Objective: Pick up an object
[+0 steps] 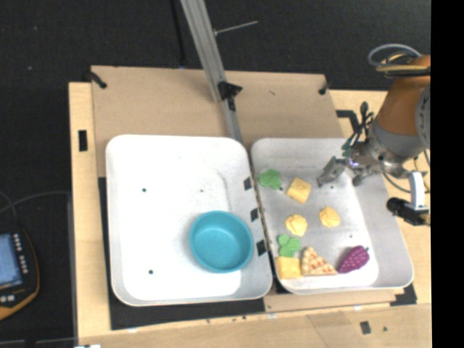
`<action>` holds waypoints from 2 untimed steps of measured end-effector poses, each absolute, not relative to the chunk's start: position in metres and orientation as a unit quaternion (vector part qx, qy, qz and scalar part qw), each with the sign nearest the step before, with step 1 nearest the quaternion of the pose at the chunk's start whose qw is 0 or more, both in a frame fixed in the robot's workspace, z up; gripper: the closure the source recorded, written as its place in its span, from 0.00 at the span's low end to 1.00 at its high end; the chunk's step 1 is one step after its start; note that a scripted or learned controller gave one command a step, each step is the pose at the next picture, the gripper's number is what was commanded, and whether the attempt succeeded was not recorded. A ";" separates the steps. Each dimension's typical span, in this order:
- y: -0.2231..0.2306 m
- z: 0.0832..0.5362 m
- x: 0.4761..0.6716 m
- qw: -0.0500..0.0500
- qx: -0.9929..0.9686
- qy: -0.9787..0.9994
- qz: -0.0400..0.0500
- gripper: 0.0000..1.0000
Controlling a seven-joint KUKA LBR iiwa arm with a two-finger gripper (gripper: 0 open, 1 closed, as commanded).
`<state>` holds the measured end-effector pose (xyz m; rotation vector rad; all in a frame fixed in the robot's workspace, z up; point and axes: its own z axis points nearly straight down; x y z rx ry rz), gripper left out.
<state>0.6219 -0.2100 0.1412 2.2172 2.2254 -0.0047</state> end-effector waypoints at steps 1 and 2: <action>-0.211 0.099 0.621 0.000 0.707 0.707 -0.002 0.00; -0.213 0.113 0.623 0.004 0.706 0.708 0.000 1.00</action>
